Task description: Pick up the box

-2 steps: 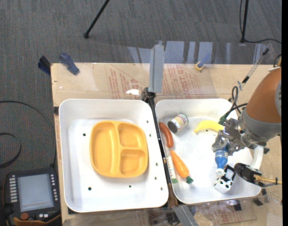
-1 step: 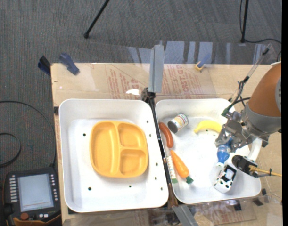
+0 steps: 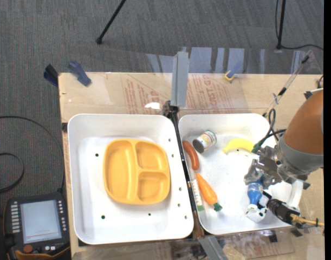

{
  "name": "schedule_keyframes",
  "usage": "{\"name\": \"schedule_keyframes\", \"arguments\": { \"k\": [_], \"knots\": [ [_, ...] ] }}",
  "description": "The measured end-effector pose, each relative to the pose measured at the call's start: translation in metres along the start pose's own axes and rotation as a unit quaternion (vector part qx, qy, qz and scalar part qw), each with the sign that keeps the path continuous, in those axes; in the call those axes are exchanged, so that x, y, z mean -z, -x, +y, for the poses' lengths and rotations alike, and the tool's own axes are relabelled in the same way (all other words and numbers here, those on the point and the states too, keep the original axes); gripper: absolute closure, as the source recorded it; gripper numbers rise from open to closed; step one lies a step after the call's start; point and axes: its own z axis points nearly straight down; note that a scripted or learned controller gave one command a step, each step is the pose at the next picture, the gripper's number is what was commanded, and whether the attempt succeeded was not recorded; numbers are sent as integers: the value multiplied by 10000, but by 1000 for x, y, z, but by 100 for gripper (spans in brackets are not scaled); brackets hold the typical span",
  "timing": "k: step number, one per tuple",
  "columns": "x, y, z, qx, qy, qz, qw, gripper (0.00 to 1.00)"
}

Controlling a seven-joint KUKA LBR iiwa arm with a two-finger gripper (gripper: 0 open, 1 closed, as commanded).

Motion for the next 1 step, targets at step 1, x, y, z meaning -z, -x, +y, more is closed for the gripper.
{"name": "schedule_keyframes", "arguments": {
  "k": [1],
  "knots": [
    [-16, 37, 3, -896, -12, 2, 9960, 100]
  ]
}}
